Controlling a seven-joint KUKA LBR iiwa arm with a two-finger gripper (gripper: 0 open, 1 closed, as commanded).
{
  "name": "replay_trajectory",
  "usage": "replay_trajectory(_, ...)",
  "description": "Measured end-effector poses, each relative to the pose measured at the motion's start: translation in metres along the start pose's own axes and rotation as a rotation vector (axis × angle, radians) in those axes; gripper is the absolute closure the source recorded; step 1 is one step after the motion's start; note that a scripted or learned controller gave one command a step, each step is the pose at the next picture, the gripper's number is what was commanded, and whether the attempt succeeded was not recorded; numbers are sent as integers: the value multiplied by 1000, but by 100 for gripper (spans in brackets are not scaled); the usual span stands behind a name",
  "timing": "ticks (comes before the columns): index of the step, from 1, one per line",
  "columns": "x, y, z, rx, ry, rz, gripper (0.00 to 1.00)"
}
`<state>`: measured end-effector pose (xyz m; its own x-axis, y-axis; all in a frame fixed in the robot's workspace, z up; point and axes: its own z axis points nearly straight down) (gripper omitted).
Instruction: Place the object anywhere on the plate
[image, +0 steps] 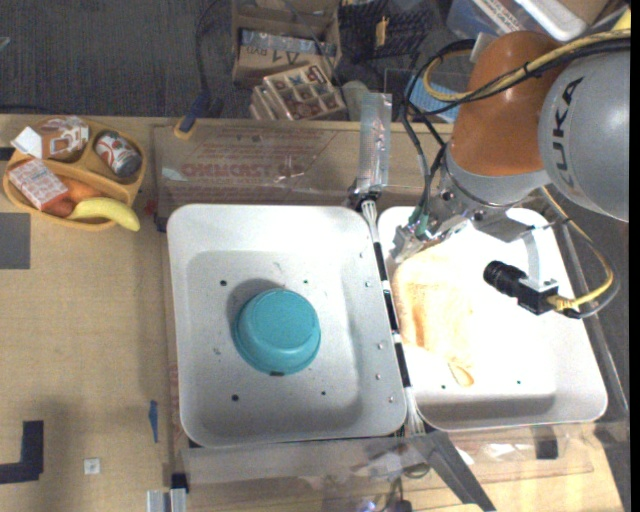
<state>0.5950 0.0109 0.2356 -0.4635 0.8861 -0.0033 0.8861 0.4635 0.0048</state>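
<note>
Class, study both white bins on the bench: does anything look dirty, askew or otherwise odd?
Yes. The floor of the right bin carries an orange-brown stain near its left wall, below the arm. In the left bin, the teal plate appears to lie upside down.

You cannot judge the end effector (420, 228): the arm's wrist covers it. The arm (560, 110) is cut off at the top right edge. The right bin's (560, 395) far rim lies hidden beneath it.

Bench (80, 330) with two white bins (200, 300)
</note>
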Motion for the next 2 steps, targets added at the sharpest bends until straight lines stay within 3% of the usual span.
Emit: replay_trajectory(2,75,69,18,-4,0,-795,100)
